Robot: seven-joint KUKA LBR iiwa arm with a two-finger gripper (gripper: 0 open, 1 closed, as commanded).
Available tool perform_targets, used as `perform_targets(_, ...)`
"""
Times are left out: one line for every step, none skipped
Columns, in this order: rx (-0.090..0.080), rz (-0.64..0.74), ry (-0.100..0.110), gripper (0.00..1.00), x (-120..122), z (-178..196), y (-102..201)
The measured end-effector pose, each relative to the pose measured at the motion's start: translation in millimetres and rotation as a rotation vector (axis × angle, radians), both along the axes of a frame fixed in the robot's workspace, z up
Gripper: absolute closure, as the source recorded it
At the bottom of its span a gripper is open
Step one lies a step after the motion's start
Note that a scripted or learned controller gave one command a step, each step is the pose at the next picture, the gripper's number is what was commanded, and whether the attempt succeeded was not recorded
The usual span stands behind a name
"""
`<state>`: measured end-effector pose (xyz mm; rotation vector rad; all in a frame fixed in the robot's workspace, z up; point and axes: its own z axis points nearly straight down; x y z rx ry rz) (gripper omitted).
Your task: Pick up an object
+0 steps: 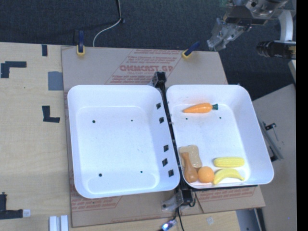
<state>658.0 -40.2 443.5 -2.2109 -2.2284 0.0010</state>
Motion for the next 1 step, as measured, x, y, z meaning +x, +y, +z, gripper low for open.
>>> perform_targets(0.000, 0.000, -0.006, 1.00, -3.8, 42.1, 62.6)
